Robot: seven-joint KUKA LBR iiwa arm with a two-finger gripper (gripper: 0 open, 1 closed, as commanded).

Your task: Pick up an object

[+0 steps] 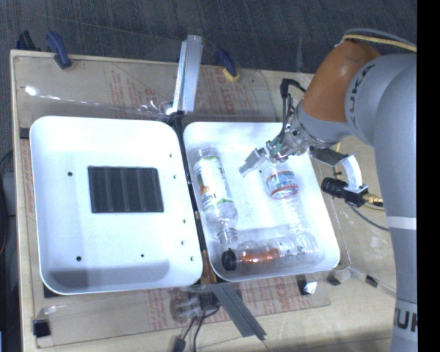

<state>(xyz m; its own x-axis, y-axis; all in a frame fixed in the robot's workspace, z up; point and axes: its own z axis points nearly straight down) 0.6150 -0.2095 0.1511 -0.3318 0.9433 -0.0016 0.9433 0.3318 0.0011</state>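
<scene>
Gripper (pixel 258 158) hangs over the right bin (pixel 324 213), fingers spread, nothing between them. Just right of it lies the red-labelled bottle (pixel 284 189). Left bin (pixel 51 196) sits on the taped bench (pixel 95 86).

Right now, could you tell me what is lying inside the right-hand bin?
The right bin holds three clear plastic bottles: one along its left wall, one along the near wall, one under the gripper at, whose top the gripper covers.

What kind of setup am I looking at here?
Likely a lab bench for robot grasping trials: two white bins clamped to a board, plastic bottles in the right one, the gripper above them.
</scene>
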